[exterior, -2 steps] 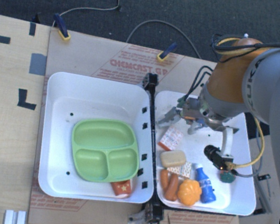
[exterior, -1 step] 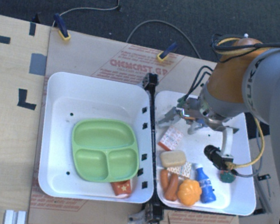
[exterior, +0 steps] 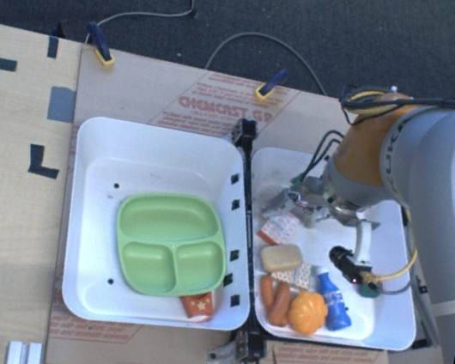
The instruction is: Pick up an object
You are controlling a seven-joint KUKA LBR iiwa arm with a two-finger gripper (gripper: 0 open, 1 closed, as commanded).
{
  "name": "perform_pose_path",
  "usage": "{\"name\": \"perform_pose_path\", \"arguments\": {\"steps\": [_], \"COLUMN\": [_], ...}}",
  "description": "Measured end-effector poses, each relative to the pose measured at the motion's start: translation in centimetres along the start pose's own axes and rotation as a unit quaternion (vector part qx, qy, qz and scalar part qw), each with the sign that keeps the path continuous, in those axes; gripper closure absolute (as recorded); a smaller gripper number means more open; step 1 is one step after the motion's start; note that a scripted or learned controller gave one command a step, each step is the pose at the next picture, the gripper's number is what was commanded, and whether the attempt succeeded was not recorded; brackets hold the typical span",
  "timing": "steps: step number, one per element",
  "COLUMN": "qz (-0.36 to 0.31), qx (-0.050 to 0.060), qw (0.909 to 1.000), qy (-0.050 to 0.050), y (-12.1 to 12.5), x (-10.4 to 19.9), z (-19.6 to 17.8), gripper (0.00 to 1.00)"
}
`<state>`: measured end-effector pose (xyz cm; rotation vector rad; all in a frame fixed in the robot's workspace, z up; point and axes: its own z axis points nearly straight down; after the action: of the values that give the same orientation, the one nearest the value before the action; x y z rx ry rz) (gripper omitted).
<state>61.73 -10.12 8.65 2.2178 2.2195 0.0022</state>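
Two white bins sit side by side in front of you; read them from left to right.

1. You have the left bin (exterior: 86, 195) holding a green divided plate (exterior: 170, 243), lying flat near the middle of the floor.
2. At the plate's lower right edge you will see a small red-orange packet (exterior: 198, 304), touching the plate's rim and close to the bin's front wall.
3. Moving into the right bin (exterior: 388, 332), look at its left side: a small red-and-white packet (exterior: 279, 228) lies just above a tan bread-like piece (exterior: 281, 257).
4. Below those, along the front, you have two orange sausages (exterior: 273, 300) side by side, an orange round fruit (exterior: 307, 313) touching them, and a blue bottle (exterior: 333, 303) just to the fruit's right.
5. Your gripper (exterior: 290, 198) is low over the upper left part of the right bin, just above the red-and-white packet; the other objects lie nearer the front, below it.
6. You cannot tell from this view how the gripper is set, and nothing is seen held in it.
7. A black cable end (exterior: 350, 266) hangs beside the arm (exterior: 427, 160), right of the bread-like piece.
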Motion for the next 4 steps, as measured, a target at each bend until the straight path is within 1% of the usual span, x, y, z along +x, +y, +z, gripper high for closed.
{"name": "perform_pose_path", "arguments": {"steps": [1,2,3,4], "qz": [0.000,0.000,0.000,0.000], "qx": [0.000,0.001,0.000,0.000], "qw": [1.0000,1.0000,1.0000,1.0000], "qy": [0.000,0.000,0.000,0.000], "y": [-0.1,0.7,0.7,0.8], "x": [0.0,0.5,0.5,0.5], "z": [0.0,0.1,-1.0,-1.0], "gripper": [0.00,0.00,1.00,0.00]}}
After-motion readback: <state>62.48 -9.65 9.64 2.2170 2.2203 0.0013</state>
